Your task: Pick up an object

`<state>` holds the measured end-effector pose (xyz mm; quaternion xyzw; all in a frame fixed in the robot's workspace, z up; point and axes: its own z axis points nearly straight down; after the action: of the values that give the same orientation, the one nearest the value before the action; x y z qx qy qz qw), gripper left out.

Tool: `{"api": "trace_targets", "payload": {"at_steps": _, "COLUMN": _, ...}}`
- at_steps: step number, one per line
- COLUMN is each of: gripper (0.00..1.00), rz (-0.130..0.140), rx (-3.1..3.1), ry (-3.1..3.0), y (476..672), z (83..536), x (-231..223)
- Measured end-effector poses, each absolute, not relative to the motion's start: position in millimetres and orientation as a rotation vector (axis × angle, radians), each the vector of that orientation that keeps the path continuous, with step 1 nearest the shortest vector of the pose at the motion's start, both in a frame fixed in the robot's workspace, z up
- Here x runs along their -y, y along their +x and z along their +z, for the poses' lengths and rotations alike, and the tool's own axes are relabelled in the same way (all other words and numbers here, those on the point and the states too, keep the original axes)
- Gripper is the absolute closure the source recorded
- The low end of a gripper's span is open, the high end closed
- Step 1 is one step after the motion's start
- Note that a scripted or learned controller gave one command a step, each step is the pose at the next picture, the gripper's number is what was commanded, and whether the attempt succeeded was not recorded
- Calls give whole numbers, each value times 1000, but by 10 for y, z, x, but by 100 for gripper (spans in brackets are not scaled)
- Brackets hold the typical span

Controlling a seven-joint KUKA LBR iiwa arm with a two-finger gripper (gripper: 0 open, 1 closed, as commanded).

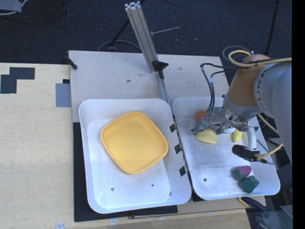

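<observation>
My gripper (204, 126) hangs low over the upper middle of the right bin (214, 175), reaching in from the right under the orange-banded wrist. A pale yellow wedge-shaped piece (207, 137) lies just below the fingers, close to or touching them. A small orange-red object (200, 114) peeks out just above the gripper. A small yellow piece (237, 136) lies to the right, partly behind the wrist. A magenta object (243, 171) and a dark green object (249, 183) sit near the bin's lower right corner.
The left bin (95, 190) holds a large yellow square plate (134, 141). A metal extrusion bar (144, 35) slants down from the top to the divider between the bins. A black cable connector (245, 152) and yellow cable hang off the wrist.
</observation>
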<state>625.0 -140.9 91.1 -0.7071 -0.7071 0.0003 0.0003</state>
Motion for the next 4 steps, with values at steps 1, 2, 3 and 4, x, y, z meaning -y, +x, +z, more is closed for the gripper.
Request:
{"api": "trace_targets", "payload": {"at_steps": 1, "gripper": 100, "rz": -3, "rx": 2223, "ry": -2225, "y": 6263, "z": 1035, "x": 1418}}
{"api": "trace_targets", "payload": {"at_steps": 2, "gripper": 100, "rz": -4, "rx": 2223, "ry": -2226, "y": 6275, "z": 1654, "x": 1475}}
{"api": "trace_targets", "payload": {"at_steps": 3, "gripper": 100, "rz": -2, "rx": 2222, "ry": -2224, "y": 6299, "z": 2074, "x": 1499}}
{"api": "trace_targets", "payload": {"at_steps": 4, "gripper": 100, "rz": -3, "rx": 2223, "ry": -2224, "y": 6374, "z": 2522, "x": 1508}}
